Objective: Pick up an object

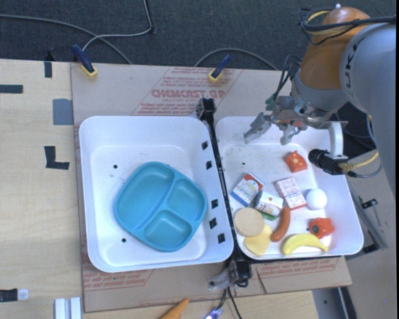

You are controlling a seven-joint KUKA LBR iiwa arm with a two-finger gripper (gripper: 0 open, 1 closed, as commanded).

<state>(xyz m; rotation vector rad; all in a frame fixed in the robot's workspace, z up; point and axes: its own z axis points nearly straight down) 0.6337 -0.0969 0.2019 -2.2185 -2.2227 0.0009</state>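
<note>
Camera view gives you both bins from above: the left bin carries a blue divided plate, lying flat and slightly turned, and the right bin carries the small items you could pick. Your gripper hangs over the far end of the right bin, its two grey fingers spread apart with nothing between them. You can see bare white bin floor under and around it. The things to grasp all sit nearer the camera, apart from the gripper: a small red block closest to it, then a red-and-white carton, a blue-and-white packet and a white ball. Further toward you lie a small jar with a green label, a sausage leaning beside a tan round biscuit, a pale yellow piece just below the biscuit, a banana and a red pepper touching the banana's upper edge. Between the bins you see a black divider clip strip, and an orange carrot-like thing lies on the bench outside the bins
</note>
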